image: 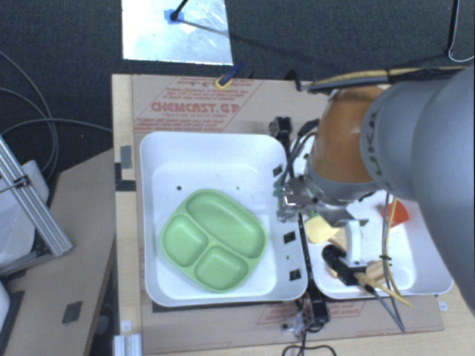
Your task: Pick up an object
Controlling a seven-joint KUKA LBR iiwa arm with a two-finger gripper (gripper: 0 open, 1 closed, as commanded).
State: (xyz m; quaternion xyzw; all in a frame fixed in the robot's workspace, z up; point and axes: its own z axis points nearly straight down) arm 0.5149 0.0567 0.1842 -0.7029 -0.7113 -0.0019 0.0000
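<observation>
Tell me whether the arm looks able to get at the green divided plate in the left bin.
Probably yes. The green divided plate lies uncovered in the left bin, nothing on it, and the arm hangs over the neighbouring right bin.

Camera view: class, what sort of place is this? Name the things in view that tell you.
Most likely a robotics lab or test bench. A grey and orange robot arm reaches over two white bins set on a board, loose cables trail across the dark floor, and the green divided plate looks like a practice object.
</observation>
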